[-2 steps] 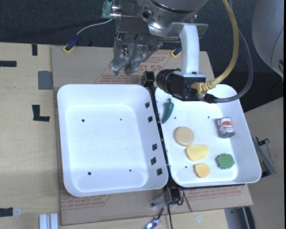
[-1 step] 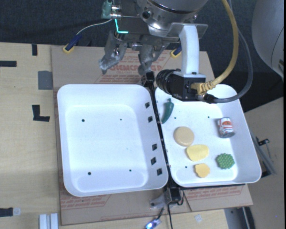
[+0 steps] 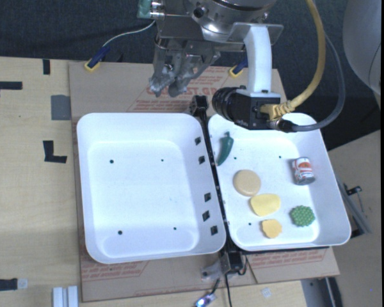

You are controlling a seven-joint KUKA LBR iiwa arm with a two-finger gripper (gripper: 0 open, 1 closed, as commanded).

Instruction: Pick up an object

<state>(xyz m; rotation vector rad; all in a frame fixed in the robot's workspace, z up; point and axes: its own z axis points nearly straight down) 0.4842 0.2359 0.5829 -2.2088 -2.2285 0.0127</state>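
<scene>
Camera view looks down on the bench, and reading from the left comes first the left bin, bare white inside save for a few dark dots. Above its far rim hangs the pincer, high over the cardboard sheet and outside both bins; nothing sits between its tips, but they blur into one grey cluster, so I cannot tell whether it is released or clenched. Next, the right bin holds every candidate for the pick: a green chili pepper near the divider, a tan round disc, a yellow piece just below it, a smaller orange-yellow piece, a green bumpy ball, and a small red-and-white can toward the right wall. As I judge it, the task has not begun: no object is lifted, and the approach, descent, grasp and raise all remain. The arm's body hides the right bin's far corner, and the can's label is too small to read.
</scene>
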